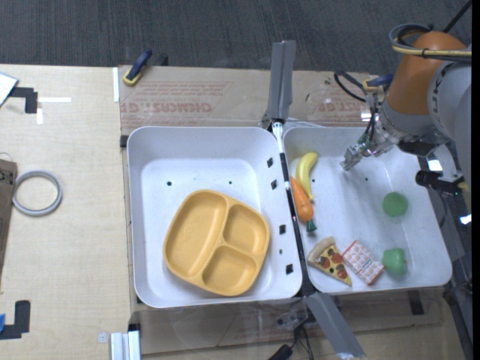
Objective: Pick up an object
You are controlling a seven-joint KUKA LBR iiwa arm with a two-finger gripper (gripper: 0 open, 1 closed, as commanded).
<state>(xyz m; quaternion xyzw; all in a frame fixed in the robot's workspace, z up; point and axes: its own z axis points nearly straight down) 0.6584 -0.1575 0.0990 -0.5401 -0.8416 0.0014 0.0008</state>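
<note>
Overhead, then, line by line:

Arm: the grey arm (450,96) with its orange band (420,73) reaches in from the right and bends down over the far part of the right bin.
Gripper: the gripper (352,160) hangs low over the far left part of the right bin (442,276), its tip slanting toward the banana; at this size it cannot be told whether it is spread or pressed together, and nothing can be seen caught in it.
Banana: a yellow toy banana (304,169), gently curved, lies against the left wall of the right bin, just left of the gripper tip and apart from it.
Carrot: an orange toy carrot (301,201) with a small green end lies beside the banana, touching or overlapping its near end.
Pizza slice: a toy pizza wedge (330,259), tan crust with red dots, lies in the near left part of the right bin.
Packet: a small red and white square packet (361,262) lies just right of the pizza slice, touching it.
Green balls: one round green object (394,204) sits mid-right in the bin; a second (394,260) sits nearer, just beside the packet.
Left bin: the left bin (150,148) holds a yellow plate (216,241) with three compartments, set toward its near side.
Bench: a roll of tape (36,193) lies well to the left on the bench (75,261).
</note>
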